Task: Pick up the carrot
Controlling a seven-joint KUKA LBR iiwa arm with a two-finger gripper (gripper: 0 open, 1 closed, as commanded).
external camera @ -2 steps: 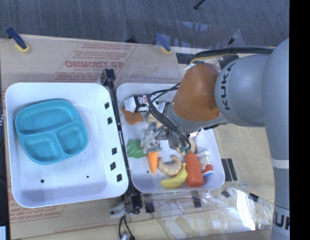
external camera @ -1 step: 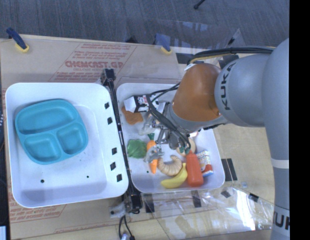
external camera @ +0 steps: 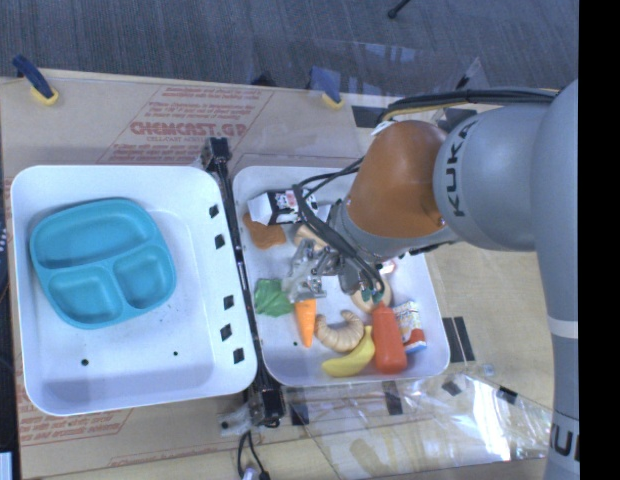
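- A grey arm (external camera: 510, 178) with an orange band reaches in from three o'clock over the right white bin (external camera: 430, 318).
- Its gripper (external camera: 308, 276) hangs low over the bin's middle; whether the fingers are spread or closed cannot be told from this angle.
- The carrot (external camera: 305, 322) lies on the bin floor just at six o'clock of the gripper, its narrow tip pointing to six o'clock.
- A green leafy piece (external camera: 272, 298) sits at nine o'clock of the carrot.
- A croissant (external camera: 342, 333), banana (external camera: 350, 360) and red bottle (external camera: 387, 340) crowd its three to five o'clock side.
- The left white bin (external camera: 120, 368) holds a blue divided tray (external camera: 100, 260).
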